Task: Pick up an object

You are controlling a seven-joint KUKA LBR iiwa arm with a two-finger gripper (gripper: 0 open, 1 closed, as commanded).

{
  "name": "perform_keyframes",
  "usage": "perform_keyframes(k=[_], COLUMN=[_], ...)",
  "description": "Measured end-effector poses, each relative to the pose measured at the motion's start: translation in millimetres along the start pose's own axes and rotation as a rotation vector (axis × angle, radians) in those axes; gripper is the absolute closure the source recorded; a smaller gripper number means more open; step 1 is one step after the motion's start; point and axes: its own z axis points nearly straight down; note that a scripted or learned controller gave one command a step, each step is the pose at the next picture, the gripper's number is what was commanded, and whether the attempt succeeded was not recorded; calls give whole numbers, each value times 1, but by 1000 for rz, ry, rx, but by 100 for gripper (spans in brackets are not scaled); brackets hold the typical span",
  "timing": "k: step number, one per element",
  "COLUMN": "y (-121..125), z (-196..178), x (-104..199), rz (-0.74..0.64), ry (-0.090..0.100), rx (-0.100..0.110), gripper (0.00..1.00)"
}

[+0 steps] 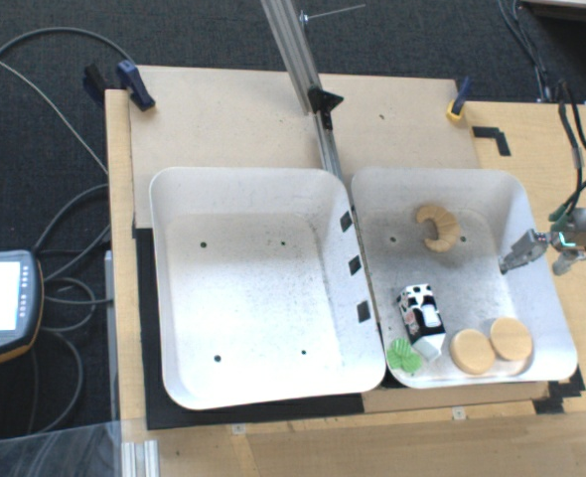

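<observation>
- The gripper (523, 249) sits at the right rim of the right white bin (477, 182). I cannot tell if it is wide or narrow, and nothing can be seen in it.
- The right white bin holds five things, all apart from the gripper.
- One curved tan wooden piece (438, 228) lies at the far side of that bin. It looks hard and light. Its open gap gives a good place to take hold, across one thin arm.
- Two round flat tan wooden discs (491, 345) lie touching at the near right corner. They look hard and smooth, so they may slip. Being flat, they are best held across the edges.
- One small black and white box (421, 314) lies near the middle of the near side. It looks stiff and light. Its long sides seem the easiest to take hold of.
- One small green thing (404, 355) lies just beside the box, by the near rim. It looks soft.
- The left white bin (243, 182) sits beside it on the surface (223, 117).
</observation>
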Motion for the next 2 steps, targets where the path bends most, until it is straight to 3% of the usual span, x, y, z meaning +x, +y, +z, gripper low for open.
perform_keyframes(k=[1,2], y=[1,4], z=[-2,41], x=[0,1], rz=[-1,0], ry=[-1,0], rx=[-3,0], gripper=[0,0])
